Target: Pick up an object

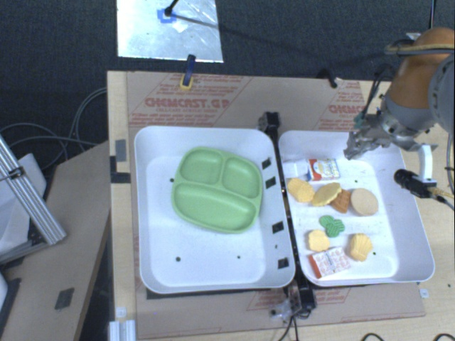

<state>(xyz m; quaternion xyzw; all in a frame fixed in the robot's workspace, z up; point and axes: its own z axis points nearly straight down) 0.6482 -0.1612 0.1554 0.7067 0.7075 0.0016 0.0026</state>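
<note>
Here the arm [419, 84] reaches in from the right and its gripper [355, 146] hangs over the far edge of the right bin [412, 226], just beyond a small red-and-white packet [324, 168]. Whether the claw is wide or narrow cannot be told, as its tip is small and dark against the white; nothing is seen held in it. The things to pick lie loose in that right bin: below the packet a yellow ridged piece [301, 190] touches a tan oval piece [327, 194], with an orange-brown piece [342, 202] and a pale round biscuit [365, 202] just beside them. Nearer the front sit a green leafy piece [331, 225], a yellow lump [318, 241], a yellow shell-shaped piece [360, 246] and a second red-and-white packet [328, 262]. The left bin [153, 212] bears a green divided plate [217, 189] with three compartments, lying flat near its middle. Both bins rest side by side on a brown board [234, 98] with red lettering.
</note>
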